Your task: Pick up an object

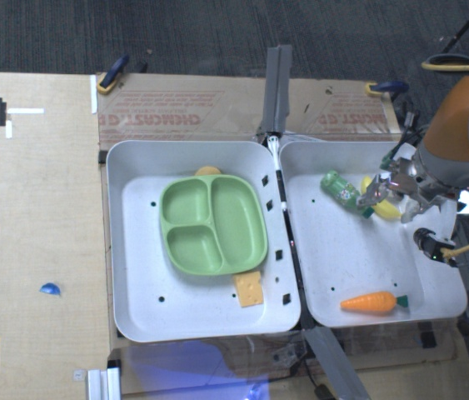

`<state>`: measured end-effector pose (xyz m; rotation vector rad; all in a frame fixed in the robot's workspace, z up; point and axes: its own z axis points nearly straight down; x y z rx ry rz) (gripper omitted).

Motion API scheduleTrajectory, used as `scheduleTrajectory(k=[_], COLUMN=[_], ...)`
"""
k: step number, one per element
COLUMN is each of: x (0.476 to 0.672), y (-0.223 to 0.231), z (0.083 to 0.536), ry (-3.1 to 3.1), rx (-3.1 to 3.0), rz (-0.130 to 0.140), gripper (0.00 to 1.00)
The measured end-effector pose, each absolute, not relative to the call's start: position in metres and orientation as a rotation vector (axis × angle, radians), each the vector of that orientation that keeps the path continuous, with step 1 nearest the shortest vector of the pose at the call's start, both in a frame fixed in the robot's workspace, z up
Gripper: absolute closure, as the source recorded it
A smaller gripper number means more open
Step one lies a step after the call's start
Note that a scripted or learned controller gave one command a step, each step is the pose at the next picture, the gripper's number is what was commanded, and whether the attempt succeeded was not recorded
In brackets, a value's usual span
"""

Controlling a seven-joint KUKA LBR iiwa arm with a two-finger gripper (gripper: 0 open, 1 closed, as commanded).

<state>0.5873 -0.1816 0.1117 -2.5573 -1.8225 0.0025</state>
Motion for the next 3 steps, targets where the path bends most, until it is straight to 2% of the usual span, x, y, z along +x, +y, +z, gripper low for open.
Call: scheduleTrajectory(k=[1,2,3], x=[0.634,0.634,0.647], y=[-0.186,-0.186,-0.131], z=[0.092,0.101,0.210], ry=[-1.915,-1.921,-2.013], rx=[-2.491,-2.487,-2.413], rz=[0.002,0.004,0.002], gripper=[0.00,1.00,1.00])
